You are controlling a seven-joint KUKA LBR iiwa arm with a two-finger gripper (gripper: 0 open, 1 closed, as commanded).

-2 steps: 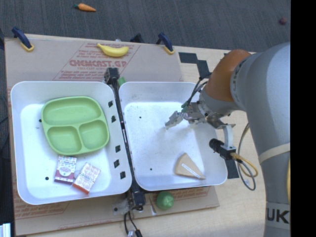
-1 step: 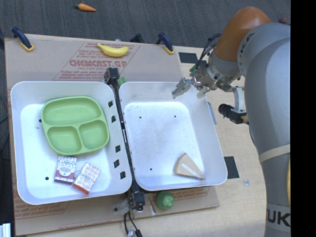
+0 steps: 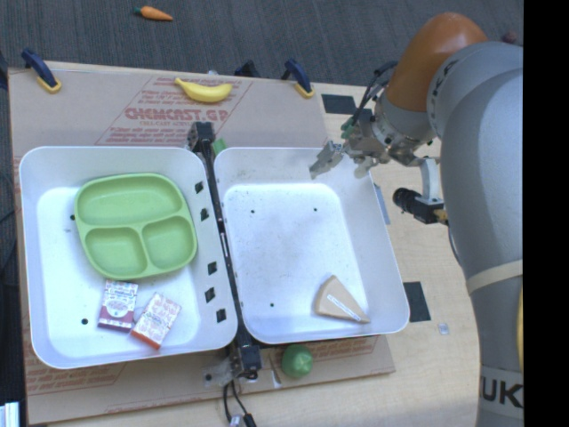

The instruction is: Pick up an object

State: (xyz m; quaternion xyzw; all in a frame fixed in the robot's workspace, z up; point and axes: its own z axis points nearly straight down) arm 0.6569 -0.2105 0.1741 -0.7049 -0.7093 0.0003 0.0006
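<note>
Camera view has the pincer (image 3: 342,157) over the far rim of the right bin (image 3: 267,172), fingers spread and holding nothing. The wedge (image 3: 338,302) lies in that bin's near right corner, well apart, long axis slanting toward the near-right corner.

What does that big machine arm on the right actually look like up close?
The thick, rounded grey arm carries a glossy orange band above its wrist, and part of white lettering shows low on its body. Black cables loop around the wrist. At its tip sits a small metallic grey gripper.
</note>
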